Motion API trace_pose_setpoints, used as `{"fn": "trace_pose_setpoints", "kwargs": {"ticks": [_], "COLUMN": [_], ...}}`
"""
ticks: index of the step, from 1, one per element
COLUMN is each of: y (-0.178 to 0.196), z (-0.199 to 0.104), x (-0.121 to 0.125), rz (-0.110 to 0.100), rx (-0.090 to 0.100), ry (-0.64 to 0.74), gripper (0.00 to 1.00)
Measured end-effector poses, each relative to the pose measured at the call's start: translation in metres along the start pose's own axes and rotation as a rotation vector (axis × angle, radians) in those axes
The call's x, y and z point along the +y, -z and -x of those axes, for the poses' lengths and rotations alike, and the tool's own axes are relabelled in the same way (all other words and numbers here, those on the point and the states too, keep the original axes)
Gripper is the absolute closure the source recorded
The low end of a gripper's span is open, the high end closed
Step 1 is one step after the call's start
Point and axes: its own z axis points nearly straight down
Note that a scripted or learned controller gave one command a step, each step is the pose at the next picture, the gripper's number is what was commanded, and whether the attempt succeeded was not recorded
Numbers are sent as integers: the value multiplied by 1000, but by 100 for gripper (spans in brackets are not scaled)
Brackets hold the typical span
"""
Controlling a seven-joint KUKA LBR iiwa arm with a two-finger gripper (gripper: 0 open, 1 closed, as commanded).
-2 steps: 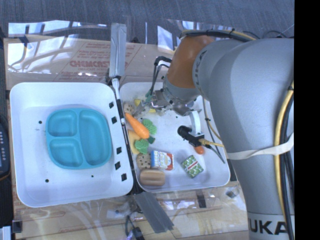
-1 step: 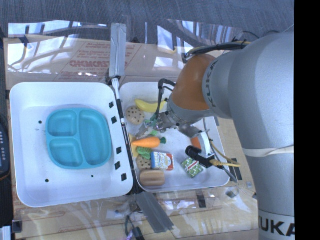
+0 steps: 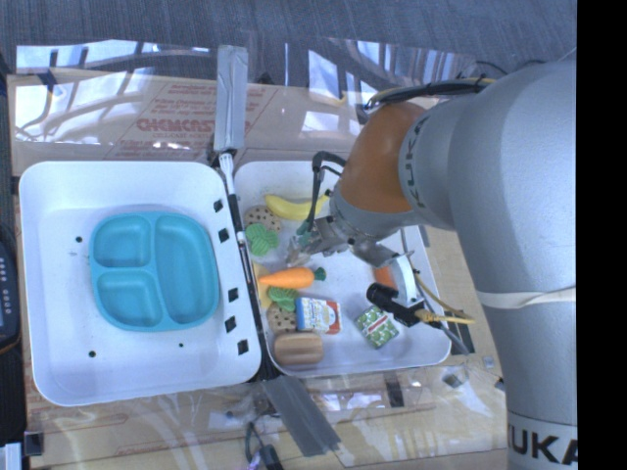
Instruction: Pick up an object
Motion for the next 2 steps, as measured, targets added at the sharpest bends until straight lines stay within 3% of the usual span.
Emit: {"fn": "trace_pose_setpoints", "kwargs": {"ticks": [1, 2], "y": [6, 6], "z": [0, 0], "x": [0, 0], "rz": [-6, -6], "rx": [2, 1], "ry": [5, 5], "gripper": [100, 0]}}
